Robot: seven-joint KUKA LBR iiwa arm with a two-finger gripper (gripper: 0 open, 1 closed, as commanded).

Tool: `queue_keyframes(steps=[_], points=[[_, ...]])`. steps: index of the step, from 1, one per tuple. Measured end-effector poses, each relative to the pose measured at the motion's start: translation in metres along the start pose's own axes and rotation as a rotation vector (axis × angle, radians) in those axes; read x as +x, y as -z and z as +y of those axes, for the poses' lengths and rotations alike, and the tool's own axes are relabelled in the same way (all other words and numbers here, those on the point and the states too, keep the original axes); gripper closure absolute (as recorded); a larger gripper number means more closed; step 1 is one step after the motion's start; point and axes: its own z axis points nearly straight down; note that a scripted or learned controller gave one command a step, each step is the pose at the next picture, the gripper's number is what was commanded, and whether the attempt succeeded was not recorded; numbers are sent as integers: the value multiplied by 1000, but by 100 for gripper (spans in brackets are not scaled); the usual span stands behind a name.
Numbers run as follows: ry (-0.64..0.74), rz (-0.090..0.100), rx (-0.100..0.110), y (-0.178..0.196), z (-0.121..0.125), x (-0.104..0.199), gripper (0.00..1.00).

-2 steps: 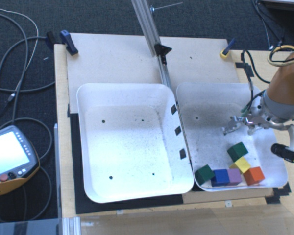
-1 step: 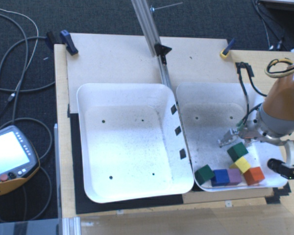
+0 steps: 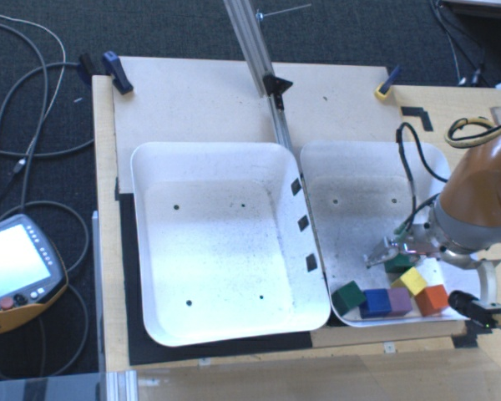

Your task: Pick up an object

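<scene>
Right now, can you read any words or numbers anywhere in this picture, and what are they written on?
No words, numbers or signs can be read here.
The teach pendant has a lit screen, but it is washed out white, so nothing on it can be made out.
The blocks, such as the blue block and orange block, show plain faces.
The white bins carry dark specks and black clips, no lettering.

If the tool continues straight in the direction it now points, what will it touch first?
The tool points down into the right bin, and a dark green block lies right at its tip, so it would probably meet that block first. The yellow block sits just beyond. Depth is hard to judge from above.
</scene>
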Motion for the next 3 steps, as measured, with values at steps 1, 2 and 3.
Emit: queue_keyframes(steps=[1, 2, 3], points=[[0, -2, -5, 11, 2, -1, 100], [8, -1, -10, 59, 16, 62, 100], [11, 1, -7, 102, -5, 139, 100]])
